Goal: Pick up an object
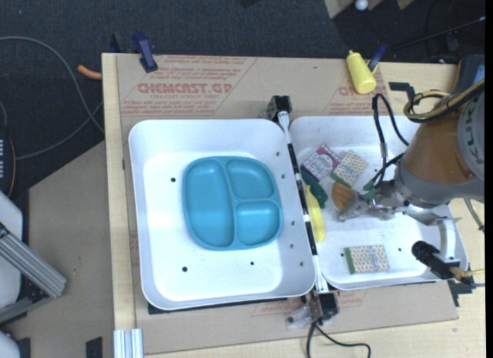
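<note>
Two white bins: left bin (154, 195) with one blue divided plate (231, 201). Right bin (400, 260): two patterned packets (348, 168), one pink packet (320, 162), banana (314, 216), brown object (343, 193) at gripper's (362, 204) 10 o'clock. Finger state: cannot tell.

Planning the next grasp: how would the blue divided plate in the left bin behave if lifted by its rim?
The blue divided plate looks moulded and rigid, so probably stiff. Being broad and shallow, it may tilt from an edge grip. Its smooth surface could be slippery.
</note>
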You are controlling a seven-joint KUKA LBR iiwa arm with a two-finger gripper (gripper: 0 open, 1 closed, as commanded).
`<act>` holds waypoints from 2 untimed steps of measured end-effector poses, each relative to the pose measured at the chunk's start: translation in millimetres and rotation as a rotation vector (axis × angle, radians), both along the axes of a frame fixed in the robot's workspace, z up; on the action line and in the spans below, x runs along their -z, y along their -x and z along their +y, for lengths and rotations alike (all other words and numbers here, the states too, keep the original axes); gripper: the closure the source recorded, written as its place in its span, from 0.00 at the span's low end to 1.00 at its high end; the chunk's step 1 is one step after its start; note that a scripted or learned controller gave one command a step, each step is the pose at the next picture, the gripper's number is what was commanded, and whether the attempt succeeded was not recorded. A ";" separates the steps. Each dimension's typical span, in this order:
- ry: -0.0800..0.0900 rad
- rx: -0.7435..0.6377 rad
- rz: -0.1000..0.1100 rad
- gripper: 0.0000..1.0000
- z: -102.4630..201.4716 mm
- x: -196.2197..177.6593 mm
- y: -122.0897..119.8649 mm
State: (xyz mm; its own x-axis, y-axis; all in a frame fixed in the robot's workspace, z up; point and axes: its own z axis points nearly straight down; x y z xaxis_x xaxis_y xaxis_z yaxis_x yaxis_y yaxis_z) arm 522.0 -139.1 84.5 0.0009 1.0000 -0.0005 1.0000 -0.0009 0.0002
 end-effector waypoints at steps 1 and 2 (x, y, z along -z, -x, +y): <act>-0.001 -0.002 -0.001 0.00 33.8 -0.3 -73.5; 0.001 -0.003 -0.002 1.00 33.5 -10.4 -73.7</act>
State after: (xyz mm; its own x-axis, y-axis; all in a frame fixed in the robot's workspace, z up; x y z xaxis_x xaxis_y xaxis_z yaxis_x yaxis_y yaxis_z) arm 595.7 -105.6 94.9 -0.0021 1.0000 -0.0011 1.0000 0.0021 0.0025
